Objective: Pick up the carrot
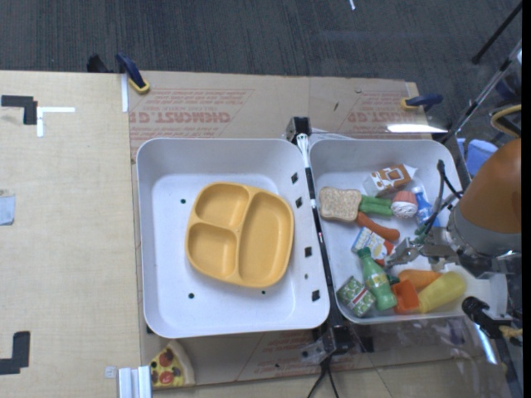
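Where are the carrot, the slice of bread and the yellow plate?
carrot (377, 225), camera view, middle of its orange body.
slice of bread (340, 204), camera view, centre of its face.
yellow plate (267, 235), camera view, floor of its largest compartment.

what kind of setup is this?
Likely a robot manipulation lab bench: two white bins clamped over cardboard, toy food such as a carrot and a yellow divided plate, dark carpet behind.

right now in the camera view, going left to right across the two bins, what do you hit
yellow divided plate in the left bin → slice of bread → green bottle → carrot → hand → yellow piece near the right bin's right side
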You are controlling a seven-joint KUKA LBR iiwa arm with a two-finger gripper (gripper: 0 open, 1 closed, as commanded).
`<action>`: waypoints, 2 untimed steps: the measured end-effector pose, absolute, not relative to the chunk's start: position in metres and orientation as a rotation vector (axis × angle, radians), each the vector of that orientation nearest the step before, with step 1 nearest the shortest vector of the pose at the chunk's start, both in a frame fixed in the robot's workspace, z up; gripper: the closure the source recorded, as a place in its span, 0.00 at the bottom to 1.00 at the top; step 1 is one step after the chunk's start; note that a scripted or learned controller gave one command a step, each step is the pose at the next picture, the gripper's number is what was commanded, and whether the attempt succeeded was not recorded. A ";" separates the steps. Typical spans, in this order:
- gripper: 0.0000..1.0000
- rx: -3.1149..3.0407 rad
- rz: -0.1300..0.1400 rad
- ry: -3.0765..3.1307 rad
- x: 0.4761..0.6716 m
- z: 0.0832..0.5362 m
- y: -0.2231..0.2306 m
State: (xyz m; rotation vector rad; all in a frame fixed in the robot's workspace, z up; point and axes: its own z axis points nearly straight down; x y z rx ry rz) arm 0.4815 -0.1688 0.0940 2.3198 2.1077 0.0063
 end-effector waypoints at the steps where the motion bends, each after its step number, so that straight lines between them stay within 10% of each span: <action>1: 0.00 2.505 0.010 1.914 0.481 0.089 -0.206; 2: 0.00 2.798 -0.003 1.436 0.478 0.088 -0.184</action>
